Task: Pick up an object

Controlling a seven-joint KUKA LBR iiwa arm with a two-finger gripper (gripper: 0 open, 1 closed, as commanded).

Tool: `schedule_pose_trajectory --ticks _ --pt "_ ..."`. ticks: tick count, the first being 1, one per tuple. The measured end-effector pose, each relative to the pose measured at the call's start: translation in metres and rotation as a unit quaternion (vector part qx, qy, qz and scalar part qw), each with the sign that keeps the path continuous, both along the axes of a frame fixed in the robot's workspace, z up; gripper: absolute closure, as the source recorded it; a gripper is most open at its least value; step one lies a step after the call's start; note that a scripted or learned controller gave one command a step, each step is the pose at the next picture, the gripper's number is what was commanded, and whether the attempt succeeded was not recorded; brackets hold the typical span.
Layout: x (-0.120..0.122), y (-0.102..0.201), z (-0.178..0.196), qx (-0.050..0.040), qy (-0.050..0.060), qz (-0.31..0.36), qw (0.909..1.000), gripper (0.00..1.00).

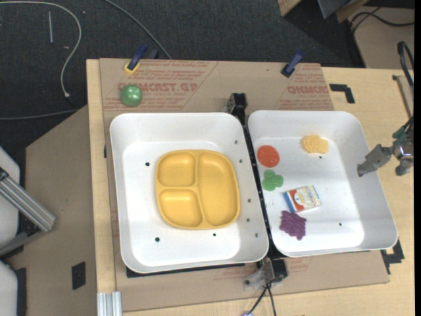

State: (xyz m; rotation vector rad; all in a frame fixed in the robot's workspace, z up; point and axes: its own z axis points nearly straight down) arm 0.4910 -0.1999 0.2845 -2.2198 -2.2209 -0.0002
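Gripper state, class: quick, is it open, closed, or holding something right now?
Gripper: cannot be told; it sits at the right bin's right edge with nothing seen held.

Five small things lie loose in the right bin [368, 196]: a yellow lump [315, 144] near the back, a red round [268, 155] and green piece [272, 180] by the left wall, a small carton [302, 198] lying flat, purple grapes [293, 224] nearest the front.
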Motion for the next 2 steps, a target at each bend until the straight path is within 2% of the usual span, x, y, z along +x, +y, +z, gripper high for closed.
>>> schedule_pose_trajectory --ticks 1,2 --pt "-0.008 0.000 -0.044 0.0001 0.000 0.000 1.0000 0.00" --pt "-0.009 -0.002 -0.107 0.0014 0.003 0.000 1.0000 0.00"
